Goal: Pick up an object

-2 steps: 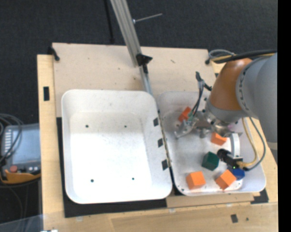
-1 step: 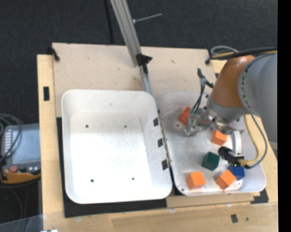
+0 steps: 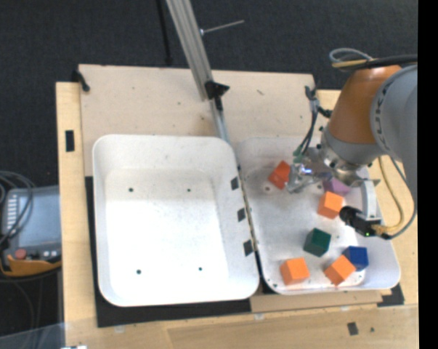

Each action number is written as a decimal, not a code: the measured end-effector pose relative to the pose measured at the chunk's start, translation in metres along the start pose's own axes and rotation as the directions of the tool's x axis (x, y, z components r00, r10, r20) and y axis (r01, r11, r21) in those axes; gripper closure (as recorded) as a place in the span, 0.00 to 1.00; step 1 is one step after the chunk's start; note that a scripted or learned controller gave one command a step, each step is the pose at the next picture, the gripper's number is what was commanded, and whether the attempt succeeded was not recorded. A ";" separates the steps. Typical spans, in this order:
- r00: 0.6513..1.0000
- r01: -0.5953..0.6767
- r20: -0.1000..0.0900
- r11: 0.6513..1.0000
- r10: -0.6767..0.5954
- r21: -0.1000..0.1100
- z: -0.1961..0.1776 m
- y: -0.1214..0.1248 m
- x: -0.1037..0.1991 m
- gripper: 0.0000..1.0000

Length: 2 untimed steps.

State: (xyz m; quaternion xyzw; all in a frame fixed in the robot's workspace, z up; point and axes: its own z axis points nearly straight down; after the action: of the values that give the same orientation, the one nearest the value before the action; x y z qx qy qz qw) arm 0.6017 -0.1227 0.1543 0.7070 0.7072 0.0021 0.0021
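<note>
A: Orange cube near the right bin's far-left corner, that's my guess for the target. Gripper sits just beside it, on its right.

B: Holding it?

A: Can't tell. Metal tip is blurred against the white floor; I can't see the cube between anything, so no grasp called, and open or clenched is unknown.

B: Other stuff in that bin?

A: Second orange block toward the right wall, with a purple block touching its far side, half under the wrist. Green block mid-floor. Along the near edge: orange block, another orange, blue block touching it. Left bin is next door.

B: How to do the step well?

A: My judgement: centre over the cube rather than beside it, straddle two opposite flat faces, drop straight down. It stands apart from the other blocks, so there's room. Risk is a nudge pushing it toward the left wall instead of a grip. Lift only once it's squarely pinched.
</note>
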 end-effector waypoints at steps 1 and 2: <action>1.000 0.004 0.000 1.000 -0.004 -0.002 -0.063 0.005 0.005 1.00; 1.000 0.005 0.000 1.000 -0.005 -0.001 -0.107 0.005 0.003 1.00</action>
State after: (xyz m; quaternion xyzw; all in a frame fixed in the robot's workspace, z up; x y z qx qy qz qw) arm 0.6063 -0.1199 0.2612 0.7051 0.7091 0.0022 0.0025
